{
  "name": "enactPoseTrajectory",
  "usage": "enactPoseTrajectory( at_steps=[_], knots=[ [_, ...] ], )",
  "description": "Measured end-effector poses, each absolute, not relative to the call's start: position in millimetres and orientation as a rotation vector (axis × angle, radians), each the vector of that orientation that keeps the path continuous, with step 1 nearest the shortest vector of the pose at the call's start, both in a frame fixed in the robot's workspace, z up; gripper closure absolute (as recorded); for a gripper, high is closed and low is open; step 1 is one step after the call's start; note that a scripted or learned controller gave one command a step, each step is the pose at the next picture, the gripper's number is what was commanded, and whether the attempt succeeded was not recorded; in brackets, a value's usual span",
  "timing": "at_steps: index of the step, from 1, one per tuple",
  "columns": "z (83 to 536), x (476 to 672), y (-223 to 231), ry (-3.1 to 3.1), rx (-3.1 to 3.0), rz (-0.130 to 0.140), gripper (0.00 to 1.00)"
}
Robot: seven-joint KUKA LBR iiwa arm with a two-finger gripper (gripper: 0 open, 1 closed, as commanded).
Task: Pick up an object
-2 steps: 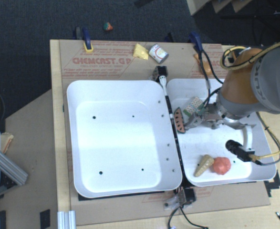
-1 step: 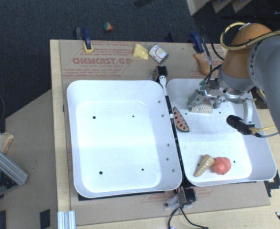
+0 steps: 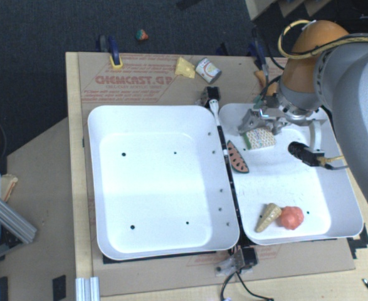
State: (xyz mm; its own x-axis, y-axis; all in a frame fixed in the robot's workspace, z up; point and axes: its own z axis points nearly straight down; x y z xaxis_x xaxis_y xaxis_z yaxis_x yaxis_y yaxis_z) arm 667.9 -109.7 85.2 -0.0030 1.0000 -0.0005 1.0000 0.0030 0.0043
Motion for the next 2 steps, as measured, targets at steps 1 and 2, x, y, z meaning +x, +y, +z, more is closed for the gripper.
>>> enactPoseTrajectory(
  at_steps=[1,2],
  knots=[
    [85.2,666.8,-121.2,2.218,2.220,0.001,0.00],
    [96.3,667.6,-120.5,2.218,2.216,0.004,1.00]
  ],
)
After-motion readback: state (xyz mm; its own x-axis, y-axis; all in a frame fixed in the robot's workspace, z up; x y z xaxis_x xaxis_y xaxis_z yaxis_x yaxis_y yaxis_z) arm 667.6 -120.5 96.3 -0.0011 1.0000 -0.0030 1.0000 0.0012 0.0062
